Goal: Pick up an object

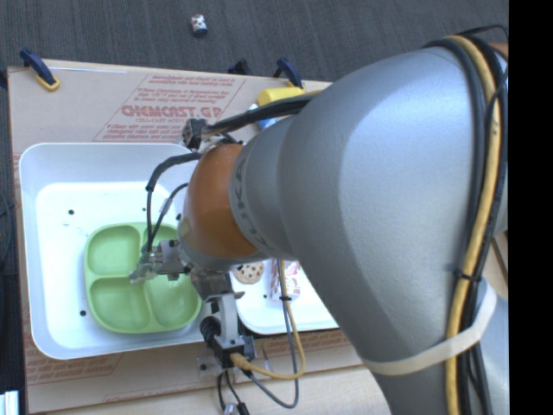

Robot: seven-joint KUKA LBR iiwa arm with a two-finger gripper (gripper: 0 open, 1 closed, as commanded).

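Green, the divided plate (138, 275) sits at the left bin's (52, 232) near right corner beneath my claw (164, 262), whose grip I cannot tell; nothing looks lifted yet.

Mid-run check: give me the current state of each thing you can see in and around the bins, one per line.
green divided plate: lying flat in the left bin, right part hidden by the arm.
left bin: holds the plate.
right bin: mostly covered by the arm; a small cookie-like item and a pale packet lie in it.
arm: reaching over both bins, wrist above the plate's right side.
yellow object: behind the arm, partly hidden.
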